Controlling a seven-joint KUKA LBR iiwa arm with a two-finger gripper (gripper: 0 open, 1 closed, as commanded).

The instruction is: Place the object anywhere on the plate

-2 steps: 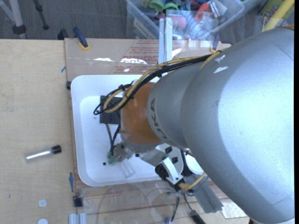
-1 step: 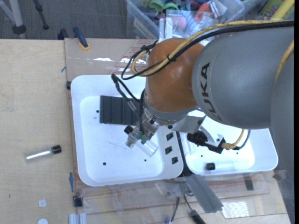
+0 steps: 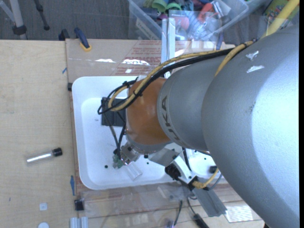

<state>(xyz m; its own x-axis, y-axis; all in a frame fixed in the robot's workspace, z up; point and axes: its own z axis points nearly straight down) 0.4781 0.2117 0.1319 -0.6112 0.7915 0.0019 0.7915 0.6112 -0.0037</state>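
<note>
Arm (image 3: 228, 94): big and grey, with an orange band. It comes in from the right and covers much of the picture.
Jaws (image 3: 122, 159): low over the white bin, near its front. The arm hides them, so I cannot tell if they are wide or narrow, or if they hold anything.
Small thing (image 3: 134, 171): a little clear or white bit lies on the bin floor just beside the jaws. I cannot tell what it is. I cannot pick out the plate.
White bin (image 3: 88, 127): shallow, with round corners. A few tiny dark specks lie on its floor.
Tube (image 3: 44, 156): a small clear tube with a black cap lies on the bench, left of the bin and well apart from it.
Blue clamp (image 3: 83, 40): at the back left of the bench.
Clear box (image 3: 185, 8): far behind, full of bright toys.
</note>
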